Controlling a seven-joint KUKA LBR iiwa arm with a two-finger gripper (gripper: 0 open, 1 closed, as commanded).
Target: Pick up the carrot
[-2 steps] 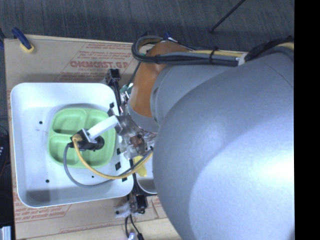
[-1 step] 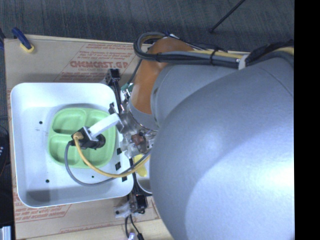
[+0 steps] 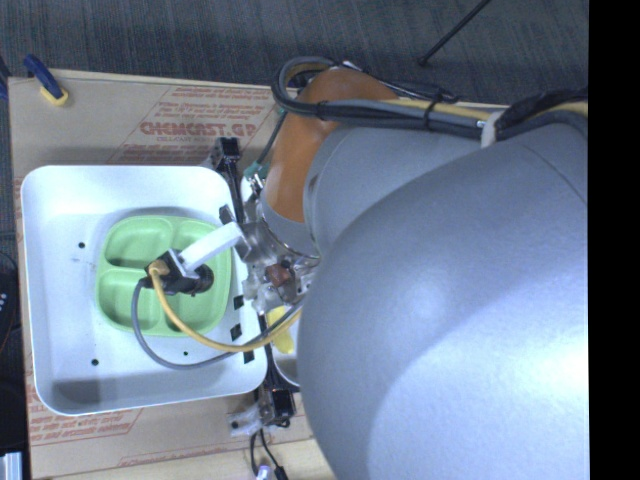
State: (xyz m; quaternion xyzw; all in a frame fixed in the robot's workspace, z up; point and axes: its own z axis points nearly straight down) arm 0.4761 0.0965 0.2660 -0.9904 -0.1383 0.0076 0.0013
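My gripper [image 3: 268, 280] hangs low over the right rim of the left white bin [image 3: 50, 268], at the seam between the two bins. The wrist's metal parts and cables crowd around it. My grey arm, with its orange band [image 3: 295, 168], covers nearly the whole right bin and whatever lies in it. A small yellow patch [image 3: 283, 344] peeks out just below the gripper, under the arm; I cannot tell what it is.
A light green divided plate [image 3: 130, 268] lies in the middle of the left bin, just left of the gripper. The bins rest on brown cardboard [image 3: 150, 118]. A blue and yellow clip [image 3: 45, 80] sits at the cardboard's far left corner.
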